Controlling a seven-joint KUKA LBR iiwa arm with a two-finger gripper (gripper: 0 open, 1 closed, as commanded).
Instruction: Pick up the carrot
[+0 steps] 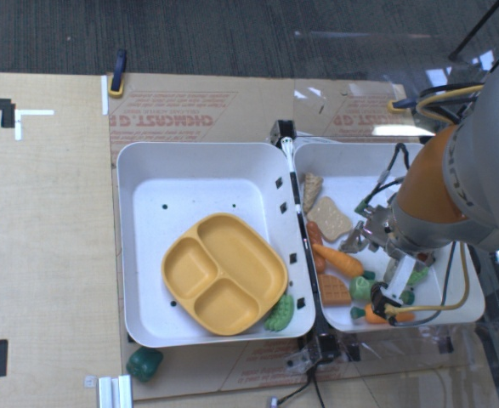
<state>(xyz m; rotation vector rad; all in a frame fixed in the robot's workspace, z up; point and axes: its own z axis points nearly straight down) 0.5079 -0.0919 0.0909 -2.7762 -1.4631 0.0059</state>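
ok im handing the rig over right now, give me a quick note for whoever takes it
Hand: low over the right bin, among the food items; open or shut can't be told from this angle.
Carrot: lying in the right bin near its left wall, just left of the hand, next to the bread slice. Nothing visible between the fingers.
Left bin: holds the yellow divided plate and a green item at its edge.
Done: arm is positioned near the carrot.
Left: grasp the carrot and lift it.
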